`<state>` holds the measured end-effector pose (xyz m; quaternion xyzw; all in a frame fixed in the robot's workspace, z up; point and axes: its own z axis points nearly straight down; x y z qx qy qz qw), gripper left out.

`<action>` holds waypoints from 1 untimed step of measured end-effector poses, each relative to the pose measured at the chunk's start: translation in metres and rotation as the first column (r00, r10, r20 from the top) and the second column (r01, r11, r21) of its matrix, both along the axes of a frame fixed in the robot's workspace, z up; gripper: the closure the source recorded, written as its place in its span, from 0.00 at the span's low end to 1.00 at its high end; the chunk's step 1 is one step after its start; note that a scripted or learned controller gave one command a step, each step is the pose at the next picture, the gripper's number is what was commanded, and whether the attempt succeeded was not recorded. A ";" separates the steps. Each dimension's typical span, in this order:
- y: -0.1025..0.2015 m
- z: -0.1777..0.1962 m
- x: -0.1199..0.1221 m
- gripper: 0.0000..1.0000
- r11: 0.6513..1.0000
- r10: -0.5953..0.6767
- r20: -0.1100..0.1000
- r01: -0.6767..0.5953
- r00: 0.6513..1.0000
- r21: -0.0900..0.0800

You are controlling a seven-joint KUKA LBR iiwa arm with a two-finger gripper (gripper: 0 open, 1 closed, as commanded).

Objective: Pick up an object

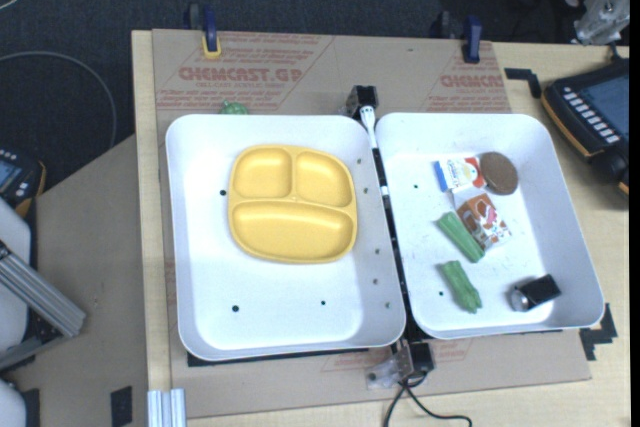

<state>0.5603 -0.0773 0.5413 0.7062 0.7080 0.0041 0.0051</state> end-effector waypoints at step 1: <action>-0.037 -0.119 -0.041 1.00 1.000 -0.009 -0.027 0.009 1.000 0.003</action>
